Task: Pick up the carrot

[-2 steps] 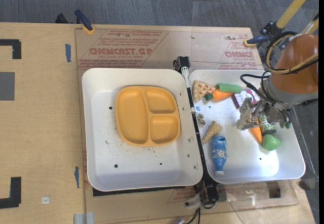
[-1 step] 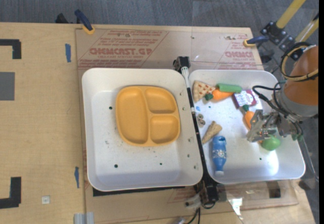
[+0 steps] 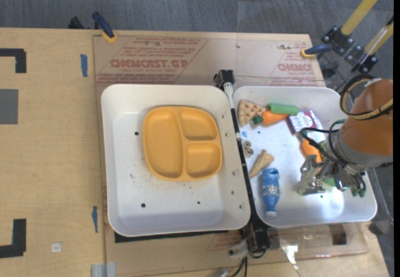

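One pincer (image 3: 310,183) low in right bin (image 3: 359,210), grip state unclear; carrot (image 3: 274,117) lies apart.

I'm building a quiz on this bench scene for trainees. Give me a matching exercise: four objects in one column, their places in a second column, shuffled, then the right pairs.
Objects:
1. Yellow-orange plastic divided plate
2. Orange toy carrot with a green top
3. Small blue plastic bottle
4. Toy waffle wedge with a criss-cross pattern

Places:
A. Near edge of the right bin, lying lengthwise
B. Far left corner of the right bin
C. Middle of the left bin
D. Far side of the right bin, just right of the waffle wedge

Pairs: 1-C, 2-D, 3-A, 4-B
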You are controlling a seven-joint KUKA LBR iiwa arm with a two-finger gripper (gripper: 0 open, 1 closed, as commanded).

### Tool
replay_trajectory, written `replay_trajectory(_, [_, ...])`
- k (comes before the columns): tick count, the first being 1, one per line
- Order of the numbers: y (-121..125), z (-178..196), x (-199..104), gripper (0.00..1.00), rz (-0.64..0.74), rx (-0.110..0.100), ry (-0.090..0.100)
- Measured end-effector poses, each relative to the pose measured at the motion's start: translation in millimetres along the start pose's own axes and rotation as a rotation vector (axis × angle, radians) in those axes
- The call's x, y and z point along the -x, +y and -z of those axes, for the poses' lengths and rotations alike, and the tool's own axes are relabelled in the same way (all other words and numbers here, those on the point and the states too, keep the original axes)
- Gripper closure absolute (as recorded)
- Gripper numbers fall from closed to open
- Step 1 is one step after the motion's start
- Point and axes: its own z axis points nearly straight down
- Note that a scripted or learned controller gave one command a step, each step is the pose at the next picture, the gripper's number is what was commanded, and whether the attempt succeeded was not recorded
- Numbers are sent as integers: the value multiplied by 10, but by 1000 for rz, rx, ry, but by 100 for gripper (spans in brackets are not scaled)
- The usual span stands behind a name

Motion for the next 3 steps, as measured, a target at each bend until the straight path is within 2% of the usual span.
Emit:
replay_trajectory(1, [-6, 6, 6, 0, 0, -1, -2])
replay_trajectory(2, [569, -70, 118, 0, -195, -4, -12])
replay_trajectory(3, [693, 1693, 461, 0, -46, -3, -18])
